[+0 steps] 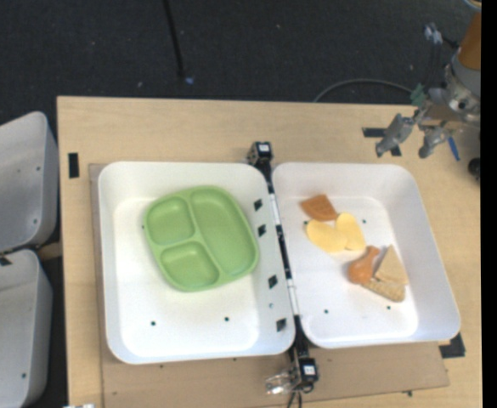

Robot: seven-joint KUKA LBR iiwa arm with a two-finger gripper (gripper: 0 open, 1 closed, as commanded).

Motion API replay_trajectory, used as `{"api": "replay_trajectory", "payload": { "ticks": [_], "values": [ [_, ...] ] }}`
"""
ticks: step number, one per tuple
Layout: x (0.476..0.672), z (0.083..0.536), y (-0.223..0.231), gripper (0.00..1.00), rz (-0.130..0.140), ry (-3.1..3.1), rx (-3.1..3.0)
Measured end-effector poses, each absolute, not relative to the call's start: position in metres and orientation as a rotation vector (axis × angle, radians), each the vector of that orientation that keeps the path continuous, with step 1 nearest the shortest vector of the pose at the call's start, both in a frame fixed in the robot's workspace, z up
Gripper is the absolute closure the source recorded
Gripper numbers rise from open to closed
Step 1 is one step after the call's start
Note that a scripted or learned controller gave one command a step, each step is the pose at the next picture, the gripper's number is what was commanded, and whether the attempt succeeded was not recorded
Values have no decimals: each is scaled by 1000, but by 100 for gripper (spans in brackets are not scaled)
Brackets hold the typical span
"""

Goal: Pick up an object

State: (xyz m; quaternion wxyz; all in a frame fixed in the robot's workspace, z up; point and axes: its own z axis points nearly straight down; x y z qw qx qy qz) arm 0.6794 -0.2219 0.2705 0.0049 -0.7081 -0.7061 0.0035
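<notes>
Gripper (411, 140) hovered above right bin (426, 228) far corner, jaws apart, holding nothing. Food pieces (350, 249) untouched; green plate (200, 238) in left bin (121, 313). Pickup not begun.

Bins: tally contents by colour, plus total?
Green: 1, the divided plate in the left bin
Orange: 2, one piece at the top of the pile in the right bin, another lower
Yellow: 1 piece
Tan: 1 wedge
Total: 5
</notes>
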Motion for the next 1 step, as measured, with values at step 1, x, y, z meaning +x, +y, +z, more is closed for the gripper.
{"api": "replay_trajectory", "payload": {
  "ticks": [1],
  "values": [
    [681,280,-221,0,0,-2224,-2222]
  ]
}}
